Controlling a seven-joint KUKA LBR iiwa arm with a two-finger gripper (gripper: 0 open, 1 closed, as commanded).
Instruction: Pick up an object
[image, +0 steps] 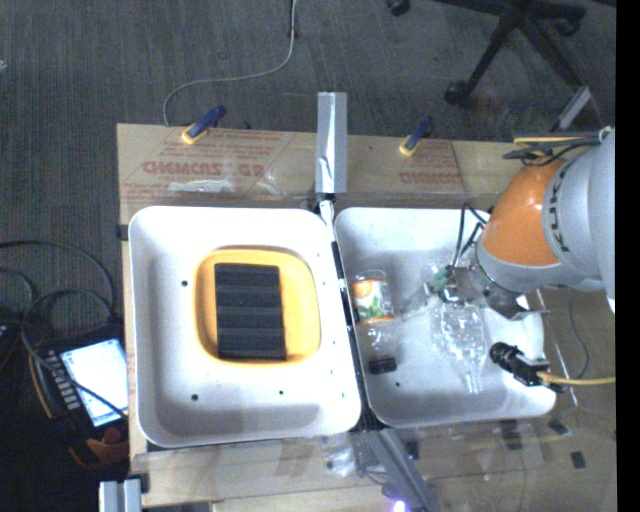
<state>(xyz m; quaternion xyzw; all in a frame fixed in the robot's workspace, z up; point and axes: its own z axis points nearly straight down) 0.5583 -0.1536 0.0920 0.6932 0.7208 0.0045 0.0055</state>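
My gripper (447, 287) hangs over the middle of the right bin (400, 400), under the arm's orange band. Just below it lies a clear plastic goblet-like thing (459, 338), hard to make out against the white floor; whether the gripper touches it I cannot tell. A small clear packet with orange and green contents (371, 298) rests near the bin's left wall. Below that sits a small black piece (381, 365). In the left bin (160, 400) a yellow dish (208, 300) holds a ribbed black block (249, 311).
A metal post (331, 140) stands at the back between the two bins. Two blue-and-yellow clamps (203, 124) (417, 135) hold the board behind them. A tablet (92, 377) and cables lie on the floor to the left.
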